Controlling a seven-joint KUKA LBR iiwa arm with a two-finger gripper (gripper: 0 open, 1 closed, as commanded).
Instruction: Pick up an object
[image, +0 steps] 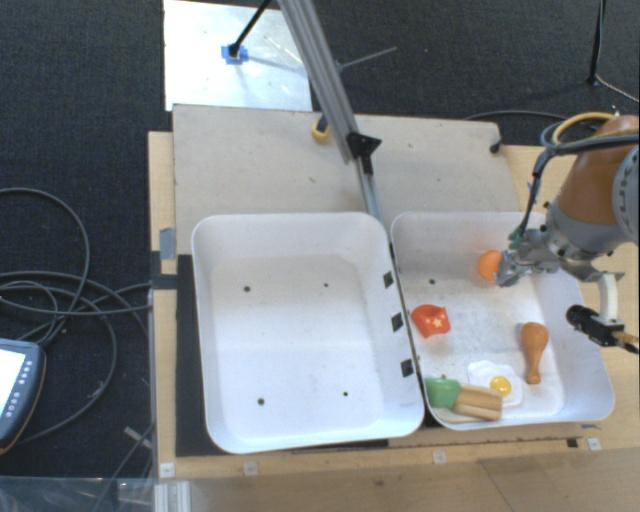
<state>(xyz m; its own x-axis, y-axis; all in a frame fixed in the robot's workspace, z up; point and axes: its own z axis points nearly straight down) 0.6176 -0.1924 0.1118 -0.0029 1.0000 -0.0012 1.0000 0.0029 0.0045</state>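
Note:
The right bin (455, 235) holds several toy foods. An orange ball (488, 265) lies near its far right side, and my gripper (507, 273) hangs right beside it, touching or nearly touching its right edge. A red pepper piece (431, 320) sits in the middle left of the bin. A chicken drumstick (535, 348) lies toward the right wall. A fried egg (497, 382), a bread stick (477, 402) and a green vegetable (441, 389) cluster at the near edge.
The left bin (290, 330) stands next to the right one, divided by a shared rim with black clips. A grey pole (330, 80) slants across the bench from the top. Cables and a tablet lie on the floor at the left.

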